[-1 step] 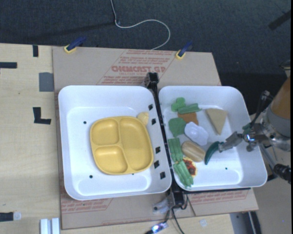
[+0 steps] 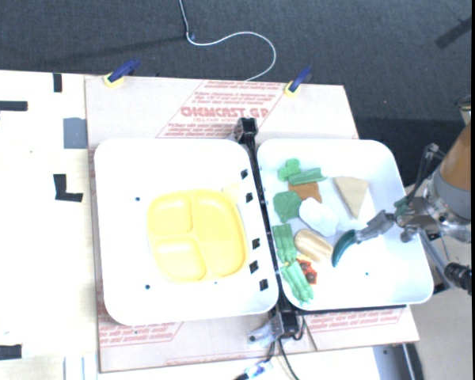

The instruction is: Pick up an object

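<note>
Seemingly, the grey two-finger gripper (image 2: 374, 229) in the right white bin (image 2: 396, 283) pinches a dark teal curved plastic piece (image 2: 343, 248) at its upper end; light, stiff, slick — better taken mid-curve.

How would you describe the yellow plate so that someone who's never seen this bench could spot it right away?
Of the two white bins side by side, take the left bin. The yellow plate lies flat near its middle, alone there. It is a pale yellow divided tray with compartments, while the small green, white and tan toys are crowded in the right bin.
</note>
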`<state>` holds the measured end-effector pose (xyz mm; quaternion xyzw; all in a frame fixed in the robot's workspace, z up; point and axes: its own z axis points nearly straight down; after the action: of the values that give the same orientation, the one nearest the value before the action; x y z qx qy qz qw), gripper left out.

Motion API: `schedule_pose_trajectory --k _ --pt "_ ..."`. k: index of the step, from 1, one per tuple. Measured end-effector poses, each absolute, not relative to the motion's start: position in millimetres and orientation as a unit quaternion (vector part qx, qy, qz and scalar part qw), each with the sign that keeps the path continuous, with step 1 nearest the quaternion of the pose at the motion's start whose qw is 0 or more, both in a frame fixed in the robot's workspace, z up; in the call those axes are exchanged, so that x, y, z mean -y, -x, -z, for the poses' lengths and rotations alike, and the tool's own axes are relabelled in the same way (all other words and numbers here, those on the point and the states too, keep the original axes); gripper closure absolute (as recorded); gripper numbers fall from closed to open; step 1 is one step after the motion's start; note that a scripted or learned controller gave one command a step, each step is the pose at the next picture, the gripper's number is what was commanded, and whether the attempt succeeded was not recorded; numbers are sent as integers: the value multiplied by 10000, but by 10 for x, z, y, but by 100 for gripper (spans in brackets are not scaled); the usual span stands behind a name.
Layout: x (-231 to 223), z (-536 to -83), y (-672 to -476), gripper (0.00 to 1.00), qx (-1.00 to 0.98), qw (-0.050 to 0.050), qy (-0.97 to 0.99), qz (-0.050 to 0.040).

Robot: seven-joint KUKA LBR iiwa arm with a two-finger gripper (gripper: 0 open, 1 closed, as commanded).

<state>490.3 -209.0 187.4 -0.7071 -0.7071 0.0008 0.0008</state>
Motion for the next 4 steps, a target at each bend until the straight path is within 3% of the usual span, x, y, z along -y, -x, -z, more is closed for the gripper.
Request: schedule_pose_trajectory --k 2,3,4 --pt "1999 -846 -4952 0 7075 17 7067 -12" --pt "2001 -975 -4959 100 7075 5 7067 -8" --pt "1985 -1603 -4979 100 7076 -16 7066 7"
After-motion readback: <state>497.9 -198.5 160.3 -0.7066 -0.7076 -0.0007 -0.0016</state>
